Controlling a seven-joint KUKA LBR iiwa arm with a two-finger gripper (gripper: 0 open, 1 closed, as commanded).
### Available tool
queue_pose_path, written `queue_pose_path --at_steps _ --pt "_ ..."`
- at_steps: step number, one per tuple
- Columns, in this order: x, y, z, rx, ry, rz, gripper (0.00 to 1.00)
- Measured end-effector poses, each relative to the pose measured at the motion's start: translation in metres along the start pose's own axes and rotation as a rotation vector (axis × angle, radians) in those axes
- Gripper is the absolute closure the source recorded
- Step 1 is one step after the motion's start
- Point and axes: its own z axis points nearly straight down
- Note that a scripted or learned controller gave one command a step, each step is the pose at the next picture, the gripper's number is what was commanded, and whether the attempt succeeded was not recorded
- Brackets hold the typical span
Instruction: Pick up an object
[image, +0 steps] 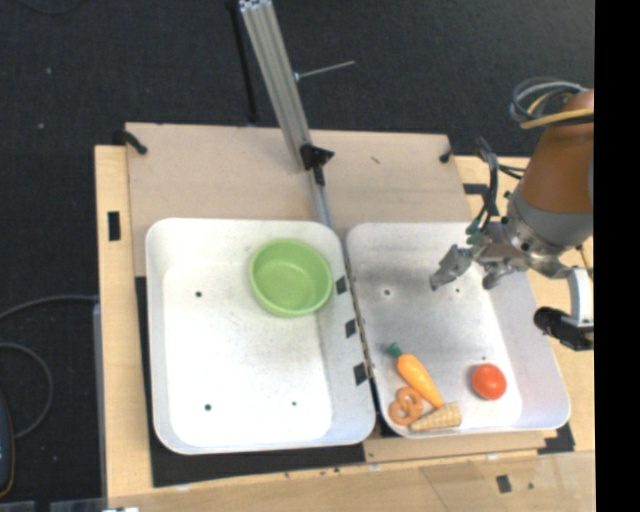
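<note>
The right bin (420, 250) holds an orange carrot (417, 377), a red tomato (488, 381), a pretzel-shaped piece (406, 404) and a pale corn cob (438, 418), all near its front edge. A green bowl (290, 278) sits in the left bin (200, 330), at its back right. My gripper (472, 271) hangs over the back right part of the right bin, open, with nothing between its fingers. It is well behind the tomato and the carrot.
A slanted metal pole (285, 95) runs from the top down to the gap between the bins. The brown board (200, 170) lies behind the bins. A black part (560, 325) sticks out at the right bin's right rim.
</note>
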Motion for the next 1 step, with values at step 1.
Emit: queue_pose_path --at_steps 1 --pt "0.0019 0.0089 0.0516 0.005 0.0 0.001 0.0"
